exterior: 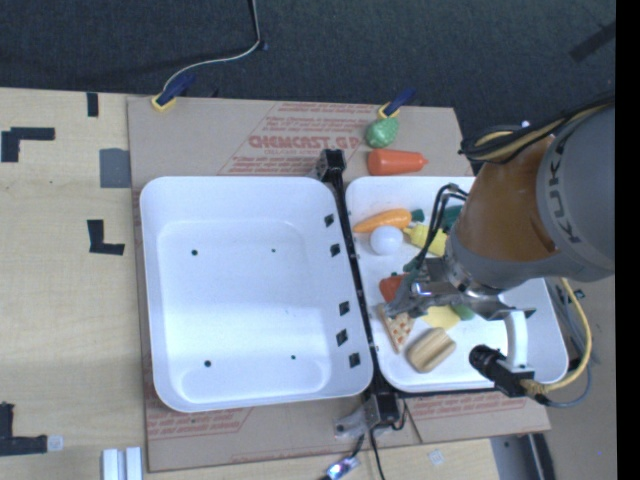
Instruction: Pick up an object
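**Arm low over the crowded right bin**

The grey KUKA arm (540, 208), with its orange band, reaches in from the right and hangs over the right bin (555, 353). Its gripper (418, 290) sits low among the toy foods near that bin's left wall; how it stands, spread or closed, cannot be told, since the wrist hides much of it.

Just beside the gripper lie a small red piece (389, 288), a waffle-patterned wedge (398, 330) and a tan bread-like block (431, 349) nearer the front edge. A yellow piece (441, 317) shows just under the wrist. Farther back in the same bin are a white ball (385, 239), an orange carrot-like toy (383, 220) and another yellow piece (421, 238).

The left bin (245, 293) stands alongside, touching the right one. Beyond the bins, on the cardboard sheet (290, 143), rest a toy carrot (396, 162) and a green toy (382, 132).
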{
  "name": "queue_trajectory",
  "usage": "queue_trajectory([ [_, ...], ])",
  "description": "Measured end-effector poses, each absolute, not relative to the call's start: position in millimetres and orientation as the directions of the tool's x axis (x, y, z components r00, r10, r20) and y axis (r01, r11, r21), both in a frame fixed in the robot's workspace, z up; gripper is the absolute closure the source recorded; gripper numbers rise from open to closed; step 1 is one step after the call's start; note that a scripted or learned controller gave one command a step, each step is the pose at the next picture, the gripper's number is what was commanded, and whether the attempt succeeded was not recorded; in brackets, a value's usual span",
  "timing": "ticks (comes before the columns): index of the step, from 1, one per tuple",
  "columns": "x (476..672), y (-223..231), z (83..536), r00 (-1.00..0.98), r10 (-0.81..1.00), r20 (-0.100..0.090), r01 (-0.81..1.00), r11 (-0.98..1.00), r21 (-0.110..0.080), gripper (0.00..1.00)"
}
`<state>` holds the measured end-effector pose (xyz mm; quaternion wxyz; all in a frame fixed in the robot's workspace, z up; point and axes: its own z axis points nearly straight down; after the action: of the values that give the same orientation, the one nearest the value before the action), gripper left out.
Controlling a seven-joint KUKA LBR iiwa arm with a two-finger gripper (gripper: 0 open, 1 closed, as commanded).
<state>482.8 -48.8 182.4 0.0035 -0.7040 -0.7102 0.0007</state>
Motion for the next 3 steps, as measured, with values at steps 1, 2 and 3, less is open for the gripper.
queue_trajectory([
  [1, 483.1, -32.4, 188.0, -0.004, 1.0, 0.001, 1.0, 0.004, -0.003, 1.0],
  [2, 482.8, -33.3, 197.3, -0.002, 1.0, 0.001, 1.0, 0.002, -0.004, 1.0],
  [3, 494.3, -17.1, 390.7, -0.005, 1.0, 0.001, 1.0, 0.005, 0.019, 1.0],
])
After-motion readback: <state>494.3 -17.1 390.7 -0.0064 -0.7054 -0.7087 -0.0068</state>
